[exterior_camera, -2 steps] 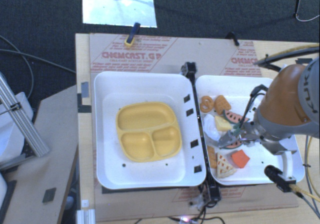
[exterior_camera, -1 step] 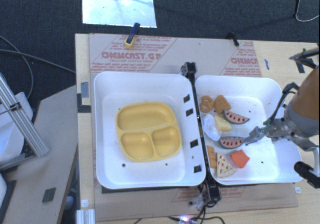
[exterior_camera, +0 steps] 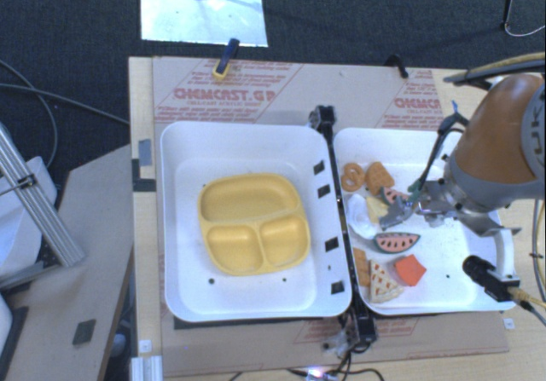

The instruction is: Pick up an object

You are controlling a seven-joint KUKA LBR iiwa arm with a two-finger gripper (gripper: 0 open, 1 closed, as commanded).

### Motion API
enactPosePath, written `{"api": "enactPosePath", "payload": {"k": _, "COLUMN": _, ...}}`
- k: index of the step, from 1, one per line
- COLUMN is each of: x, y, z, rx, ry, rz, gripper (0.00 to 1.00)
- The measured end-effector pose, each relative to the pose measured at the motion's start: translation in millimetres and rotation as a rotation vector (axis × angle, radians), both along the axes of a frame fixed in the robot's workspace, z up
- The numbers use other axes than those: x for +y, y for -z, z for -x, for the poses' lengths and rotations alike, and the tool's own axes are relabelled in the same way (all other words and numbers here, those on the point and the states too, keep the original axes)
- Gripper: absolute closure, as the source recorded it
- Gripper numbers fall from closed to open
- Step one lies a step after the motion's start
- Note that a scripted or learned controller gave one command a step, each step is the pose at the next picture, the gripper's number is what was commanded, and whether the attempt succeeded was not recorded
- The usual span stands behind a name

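The tool (exterior_camera: 394, 216) hangs low over the right bin (exterior_camera: 444, 298), near that bin's left half, with the grey arm (exterior_camera: 503, 149) and its orange band reaching in from 3 o'clock. Whether the tool is spread or closed, and whether it has hold of anything, cannot be told: its tip blurs into the toys beneath it.

The toy food lies clustered around the tool. A watermelon slice (exterior_camera: 397, 242) sits just beside the tool at 6 o'clock, its long axis running roughly 9 to 3 o'clock, rind downward toward 6. A pretzel (exterior_camera: 351, 176) lies at 11 o'clock from the tool, and an orange piece (exterior_camera: 380, 175) next to it at 12 o'clock. A small red-and-green piece (exterior_camera: 394, 195) sits right at the tool, apparently touching. An orange-red block (exterior_camera: 410, 270) lies farther off at 5 o'clock, and a pizza wedge (exterior_camera: 383, 285) at 6 o'clock, its point aimed toward 12.

In the left bin (exterior_camera: 183, 226) rests a yellow 3-compartment tray (exterior_camera: 252, 222), well apart from the tool at 9 o'clock. Both bins stand on the worktop (exterior_camera: 281, 89).
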State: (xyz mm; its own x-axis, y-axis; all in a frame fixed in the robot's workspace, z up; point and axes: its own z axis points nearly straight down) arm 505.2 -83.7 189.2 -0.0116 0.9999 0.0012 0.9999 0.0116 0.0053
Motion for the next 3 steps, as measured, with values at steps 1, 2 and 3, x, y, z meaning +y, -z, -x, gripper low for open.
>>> {"api": "enactPosePath", "payload": {"k": 1, "x": -16, "y": 109, "z": 20, "rx": 0.007, "ry": 0.013, "rz": 0.001, "gripper": 0.0}}
{"api": "enactPosePath", "payload": {"k": 2, "x": -46, "y": 67, "z": 18, "rx": 0.001, "ry": 0.012, "rz": 0.003, "gripper": 0.0}}
{"api": "enactPosePath", "payload": {"k": 3, "x": -97, "y": 43, "z": 19, "rx": 0.001, "ry": 0.015, "rz": 0.005, "gripper": 0.0}}
